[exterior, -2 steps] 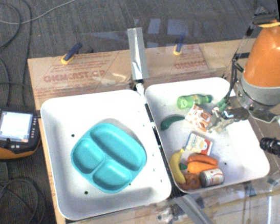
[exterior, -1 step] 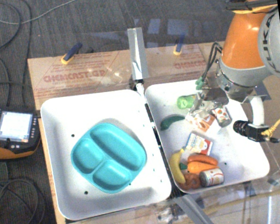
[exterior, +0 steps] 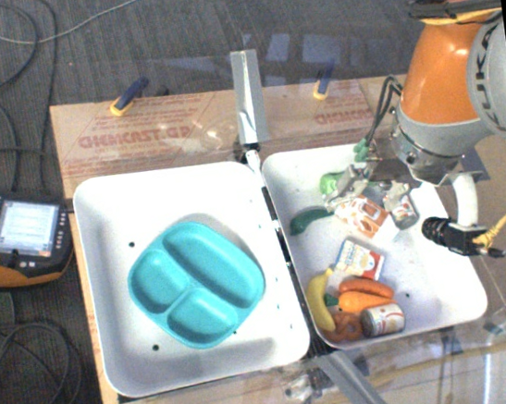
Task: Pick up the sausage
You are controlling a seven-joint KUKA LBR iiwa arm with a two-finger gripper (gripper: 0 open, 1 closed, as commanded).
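The sausage (exterior: 346,326), a reddish-brown piece, lies at the front of the right bin (exterior: 444,300), tucked under the carrot (exterior: 366,294) and between the banana (exterior: 318,297) and a small can (exterior: 383,320). My gripper (exterior: 377,186) hangs over the back of the same bin, well behind the sausage. It is low among a crumpled red-and-white packet (exterior: 365,211) and a small jar (exterior: 404,213). The grey and orange arm above hides part of it.
A red-and-white carton (exterior: 358,261) sits mid-bin, with a dark green vegetable (exterior: 308,219) and a light green item (exterior: 331,182) near the divider. The left bin (exterior: 98,227) holds a teal divided plate (exterior: 196,282). A black cable end (exterior: 449,234) hangs by the arm.
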